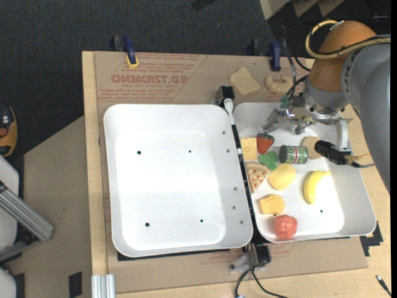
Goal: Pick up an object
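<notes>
My gripper point(285, 125) hangs over the far end of the right bin point(347, 219), its fingers spread with nothing between them. Just below it lie a red strawberry point(265, 143) and a green can point(293, 154) on its side. A yellow cheese square point(249, 148), a green leafy piece point(269, 161), a pizza slice point(257, 177), a yellow lemon point(282, 177), a banana point(313, 185), a yellow ridged piece point(271, 203) and a red tomato point(285, 226) fill the bin's left and middle.
The left bin point(113, 166) lies beside the right one, their rims touching. On the board behind the bins rest a bread slice point(244, 81) and a pale pastry point(277, 83). Blue clamps point(129, 47) hold the board's far edge.
</notes>
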